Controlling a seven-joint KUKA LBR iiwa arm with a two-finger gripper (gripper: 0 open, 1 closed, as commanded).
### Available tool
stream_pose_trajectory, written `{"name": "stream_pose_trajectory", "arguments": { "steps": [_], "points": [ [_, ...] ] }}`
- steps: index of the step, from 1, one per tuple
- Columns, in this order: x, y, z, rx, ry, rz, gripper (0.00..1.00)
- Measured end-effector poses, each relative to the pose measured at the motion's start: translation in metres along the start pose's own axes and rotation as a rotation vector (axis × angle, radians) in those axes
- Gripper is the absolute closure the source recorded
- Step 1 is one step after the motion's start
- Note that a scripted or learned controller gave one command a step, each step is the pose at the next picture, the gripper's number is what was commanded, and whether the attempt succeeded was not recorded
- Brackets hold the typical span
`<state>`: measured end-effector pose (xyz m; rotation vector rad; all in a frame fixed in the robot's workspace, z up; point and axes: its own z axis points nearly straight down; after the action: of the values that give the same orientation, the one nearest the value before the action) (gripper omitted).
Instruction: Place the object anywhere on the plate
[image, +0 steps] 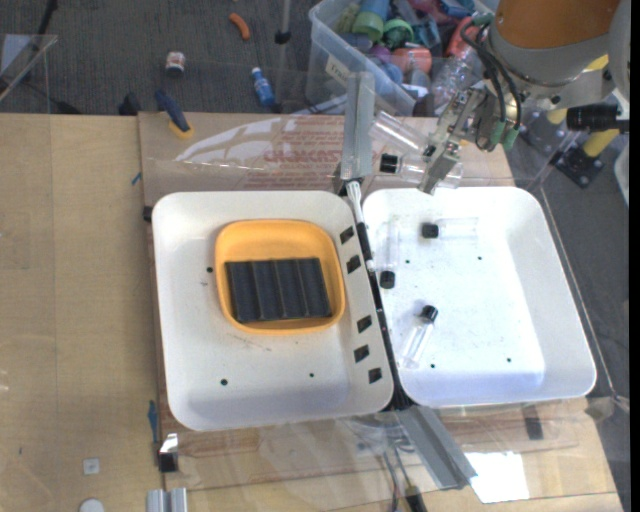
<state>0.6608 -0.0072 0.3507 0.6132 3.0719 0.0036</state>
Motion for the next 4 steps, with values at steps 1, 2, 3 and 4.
{"name": "stream_pose_trajectory", "arguments": {
  "steps": [1,2,3,4],
  "points": [
    [-0.007,-0.018,-0.023,-0.001,-0.002,-0.329,1.0],
    [-0.01,-0.014,0.013,0.0,0.004,-0.393,1.0],
    [-0.025,-0.043,0.0,-0.001,-0.003,-0.607,1.0],
    [-0.035,-0.065,-0.004,-0.001,-0.003,-0.902,1.0]
  ]
}}
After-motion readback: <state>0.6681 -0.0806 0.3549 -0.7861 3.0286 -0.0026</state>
